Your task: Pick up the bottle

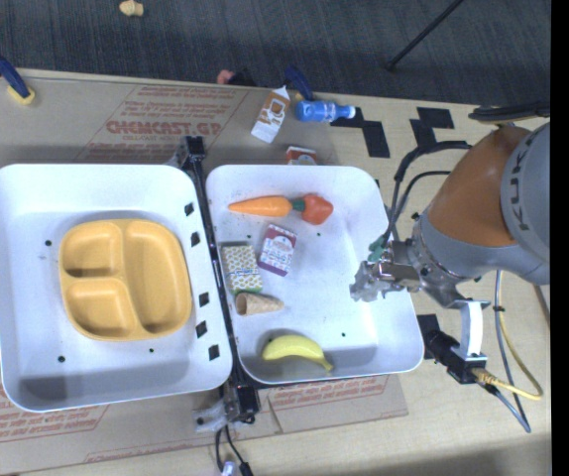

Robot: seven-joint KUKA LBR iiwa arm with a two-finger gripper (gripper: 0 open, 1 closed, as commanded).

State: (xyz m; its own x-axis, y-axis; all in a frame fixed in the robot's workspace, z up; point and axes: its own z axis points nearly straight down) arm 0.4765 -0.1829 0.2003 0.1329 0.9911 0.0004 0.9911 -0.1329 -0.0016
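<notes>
- We see one gripper (368,282) low over the right edge of the right bin (389,340), at the end of the grey arm (493,221) with its orange band; whether it is spread or pressed together we cannot tell, and nothing shows in it.
- We count two white bins side by side on the bench (86,117): the right bin and the left bin (7,266).
- The right bin carries five things: one carrot (261,206) near its far edge, one red strawberry-like piece (316,207) touching the carrot's tip, one small maroon carton (277,250) in the middle, one ice-cream cone (255,303) beside the left edge with a checked wafer (239,265) above it, and one banana (294,351) by the near edge.
- The left bin holds one yellow divided plate (124,278) with three compartments.
- The task's thing, one blue bottle (319,112), lies on its side on the bench beyond the far edge of the right bin, outside both bins and well apart from the gripper.
- Near the bottle we count one small card packet (270,117), just to its left.
</notes>
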